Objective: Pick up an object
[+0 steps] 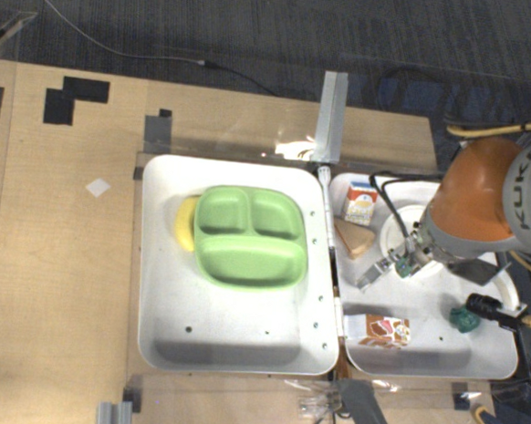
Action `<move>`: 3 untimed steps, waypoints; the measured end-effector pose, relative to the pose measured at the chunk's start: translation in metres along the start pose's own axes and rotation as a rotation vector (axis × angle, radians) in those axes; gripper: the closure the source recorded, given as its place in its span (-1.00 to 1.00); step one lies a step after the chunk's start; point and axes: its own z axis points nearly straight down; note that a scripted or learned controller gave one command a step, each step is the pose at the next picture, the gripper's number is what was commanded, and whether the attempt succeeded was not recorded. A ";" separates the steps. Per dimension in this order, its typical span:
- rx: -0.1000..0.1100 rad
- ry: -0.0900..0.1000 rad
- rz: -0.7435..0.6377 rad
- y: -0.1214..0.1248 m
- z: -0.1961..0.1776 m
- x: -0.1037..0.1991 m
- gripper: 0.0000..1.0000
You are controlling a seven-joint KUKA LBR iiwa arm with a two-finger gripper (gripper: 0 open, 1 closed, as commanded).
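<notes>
Gripper (377, 272): fingers' state cannot be told, over right bin (437, 355).
Tan wedge (356, 238): just at gripper's 11 o'clock.
Carton (361, 204): 12 o'clock of wedge.
Packet (384, 330): gripper's 6 o'clock.
Green tray (248, 235): left bin (228, 341).

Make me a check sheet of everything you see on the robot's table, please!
Surface: wooden bench bearing two white bins, left bin and right bin.
Job's things: green divided plate over a yellow item in the left bin; small carton, tan wedge, flat snack packet and teal item in the right bin.
Clutter: nothing seen.
Grippers: pincer low over the right bin, beside the tan wedge; holding nothing seen.
Cables: black cables along the arm; thin wire on the floor.
Surroundings: dark carpet.
</notes>
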 end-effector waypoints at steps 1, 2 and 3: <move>0.018 0.016 -0.083 0.052 -0.030 -0.100 -1.00; 0.006 0.007 -0.025 0.021 -0.078 -0.081 -1.00; -0.007 -0.004 -0.086 0.075 -0.005 -0.049 -1.00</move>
